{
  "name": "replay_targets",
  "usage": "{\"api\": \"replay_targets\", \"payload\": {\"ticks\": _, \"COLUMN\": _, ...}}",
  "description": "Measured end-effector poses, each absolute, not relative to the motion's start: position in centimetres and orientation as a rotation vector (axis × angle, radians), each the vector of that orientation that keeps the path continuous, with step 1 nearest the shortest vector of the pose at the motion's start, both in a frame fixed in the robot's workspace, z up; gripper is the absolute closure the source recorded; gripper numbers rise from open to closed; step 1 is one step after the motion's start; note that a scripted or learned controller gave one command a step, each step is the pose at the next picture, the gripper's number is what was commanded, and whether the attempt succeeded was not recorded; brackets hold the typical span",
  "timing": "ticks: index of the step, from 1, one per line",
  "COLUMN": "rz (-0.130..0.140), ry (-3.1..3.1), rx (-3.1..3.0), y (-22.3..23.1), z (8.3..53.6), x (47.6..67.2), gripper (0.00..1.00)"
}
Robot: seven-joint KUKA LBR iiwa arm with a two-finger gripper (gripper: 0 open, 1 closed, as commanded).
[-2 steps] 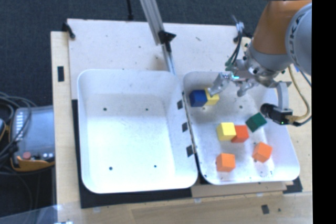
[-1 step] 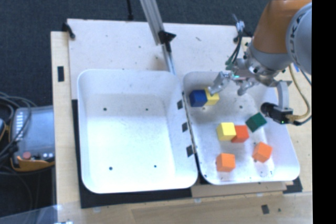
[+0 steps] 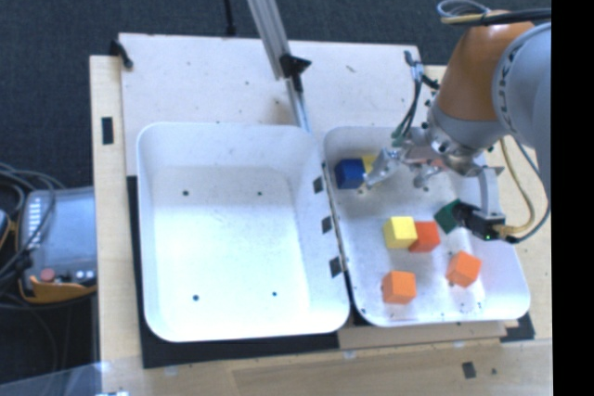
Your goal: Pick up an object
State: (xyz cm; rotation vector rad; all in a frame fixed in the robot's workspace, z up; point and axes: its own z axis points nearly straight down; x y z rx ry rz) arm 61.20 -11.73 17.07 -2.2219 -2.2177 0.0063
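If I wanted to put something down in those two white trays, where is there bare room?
The left tray has bare floor from wall to wall. The right tray is crowded: a blue block near its top-left corner beside the gripper, then yellow, red, green and two orange blocks. A narrow bare patch lies between the blue and yellow blocks.

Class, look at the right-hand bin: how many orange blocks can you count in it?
2. One orange block sits near the right bin's front edge, below the yellow block. The other orange block lies further right. The arm may hide more.
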Motion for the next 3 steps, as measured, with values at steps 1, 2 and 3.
{"api": "replay_targets", "payload": {"ticks": 1, "rz": 0.007, "ry": -2.214, "rx": -2.223, "y": -11.3, "z": 10.9, "x": 60.7, "gripper": 0.00}}
{"api": "replay_targets", "payload": {"ticks": 2, "rz": 0.002, "ry": -2.215, "rx": -2.229, "y": -11.4, "z": 9.7, "x": 60.8, "gripper": 0.00}}
{"api": "replay_targets", "payload": {"ticks": 3, "rz": -0.003, "ry": -2.209, "rx": -2.240, "y": -11.6, "z": 10.9, "x": 60.9, "gripper": 1.00}}
